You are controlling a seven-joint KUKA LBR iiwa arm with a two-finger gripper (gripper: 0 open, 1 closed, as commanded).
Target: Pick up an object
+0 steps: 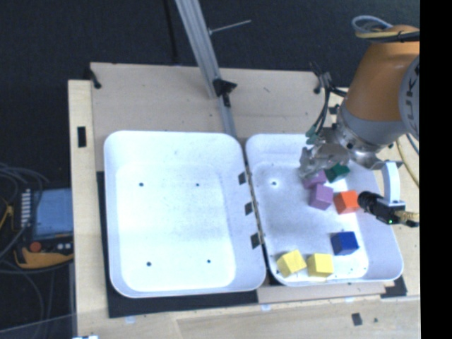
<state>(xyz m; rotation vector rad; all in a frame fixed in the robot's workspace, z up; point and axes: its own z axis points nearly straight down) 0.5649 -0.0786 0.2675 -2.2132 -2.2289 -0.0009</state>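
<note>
My gripper [313, 164] hangs low over the back of the right bin [282, 210]. Directly under it, touching or nearly so, lies a purple block [316, 179]. A second purple block [321, 197] sits just in front of that one. A dark green block [338, 171] lies to the right of the gripper, partly under the wrist. An orange cube [345, 202] rests to the right of the purple blocks. Whether anything is held cannot be made out.
A blue cube [345, 242] sits toward the right bin's front right. Two yellow blocks [291, 263] [320, 264] lie along its front wall. The left bin [176, 210] stands beside it. A slanted metal rail [205, 55] rises behind the bins.
</note>
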